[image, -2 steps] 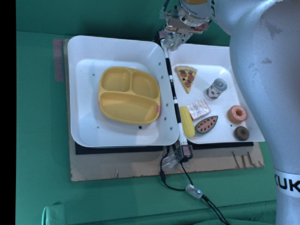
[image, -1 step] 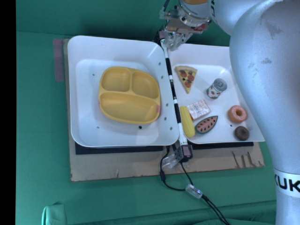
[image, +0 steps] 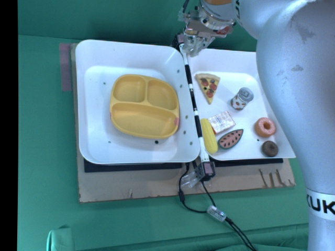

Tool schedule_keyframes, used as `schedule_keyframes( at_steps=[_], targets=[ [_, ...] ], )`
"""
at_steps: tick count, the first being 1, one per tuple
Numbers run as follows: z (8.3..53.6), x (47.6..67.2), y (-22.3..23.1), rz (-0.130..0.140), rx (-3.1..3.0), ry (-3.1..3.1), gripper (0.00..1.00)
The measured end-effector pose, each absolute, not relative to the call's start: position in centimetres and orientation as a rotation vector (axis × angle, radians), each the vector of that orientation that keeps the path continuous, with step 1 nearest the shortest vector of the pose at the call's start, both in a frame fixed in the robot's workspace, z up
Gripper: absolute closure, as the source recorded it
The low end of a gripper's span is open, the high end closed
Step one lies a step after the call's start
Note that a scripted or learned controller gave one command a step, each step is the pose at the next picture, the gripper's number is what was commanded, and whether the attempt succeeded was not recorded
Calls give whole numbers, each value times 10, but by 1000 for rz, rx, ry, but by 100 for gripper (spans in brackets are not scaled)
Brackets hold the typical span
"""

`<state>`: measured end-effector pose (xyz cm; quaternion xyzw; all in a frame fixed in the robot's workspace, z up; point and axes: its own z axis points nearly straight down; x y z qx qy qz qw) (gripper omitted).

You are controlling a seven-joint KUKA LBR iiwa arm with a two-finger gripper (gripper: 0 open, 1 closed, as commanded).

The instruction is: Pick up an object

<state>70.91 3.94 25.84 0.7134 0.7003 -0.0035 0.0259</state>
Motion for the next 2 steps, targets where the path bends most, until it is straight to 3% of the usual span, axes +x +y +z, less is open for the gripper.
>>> schedule_keyframes(
  at_steps=[2],
  targets=[
    [258,709,39,-9,2204,2164,0]
  ],
)
